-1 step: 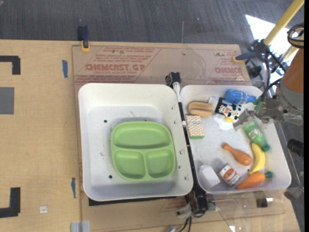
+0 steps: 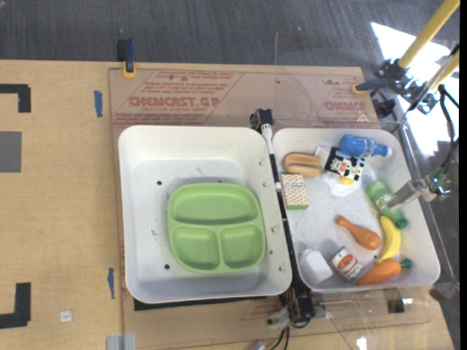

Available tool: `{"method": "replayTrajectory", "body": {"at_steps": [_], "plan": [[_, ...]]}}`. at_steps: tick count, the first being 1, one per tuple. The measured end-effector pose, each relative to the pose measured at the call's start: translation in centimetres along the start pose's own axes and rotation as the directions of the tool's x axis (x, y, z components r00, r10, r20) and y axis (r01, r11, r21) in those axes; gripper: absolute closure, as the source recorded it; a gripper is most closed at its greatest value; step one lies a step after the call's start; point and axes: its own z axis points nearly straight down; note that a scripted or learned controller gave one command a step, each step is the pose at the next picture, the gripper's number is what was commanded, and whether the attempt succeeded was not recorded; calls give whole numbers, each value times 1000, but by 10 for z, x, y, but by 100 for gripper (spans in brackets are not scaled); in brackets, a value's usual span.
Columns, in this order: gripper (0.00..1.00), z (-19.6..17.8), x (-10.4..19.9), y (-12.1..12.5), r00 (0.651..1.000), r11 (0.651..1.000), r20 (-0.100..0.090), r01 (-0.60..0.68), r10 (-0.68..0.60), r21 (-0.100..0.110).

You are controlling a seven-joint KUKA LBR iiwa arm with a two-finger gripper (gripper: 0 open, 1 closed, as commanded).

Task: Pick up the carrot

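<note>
The carrot (image 2: 379, 272) is orange with a green leafy end pointing right. It lies in the front right corner of the right bin (image 2: 419, 283), just below the tip of a yellow banana (image 2: 391, 239) and right of a small can (image 2: 346, 263). My gripper (image 2: 398, 197) reaches in from the right edge as a thin grey shape, with its tip over a green toy (image 2: 379, 192) at the banana's upper end. It stands well behind the carrot, and nothing is seen held in it.
The right bin also holds an orange drumstick (image 2: 359, 232), a white lump (image 2: 315, 265), a hot dog (image 2: 302, 164), a small box (image 2: 294, 191), a black-and-white toy (image 2: 346, 168) and a blue bottle (image 2: 363, 146). A green divided plate (image 2: 215, 227) sits in the left bin (image 2: 139, 166).
</note>
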Motion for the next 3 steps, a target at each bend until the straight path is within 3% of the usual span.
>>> {"method": "replayTrajectory", "body": {"at_steps": [1,2,3], "plan": [[0,74,-9,42,964,964,-7,-267,267,11],[0,86,40,15,740,740,-2,-673,673,17],[0,101,17,-2,850,850,-4,-526,526,13]]}}
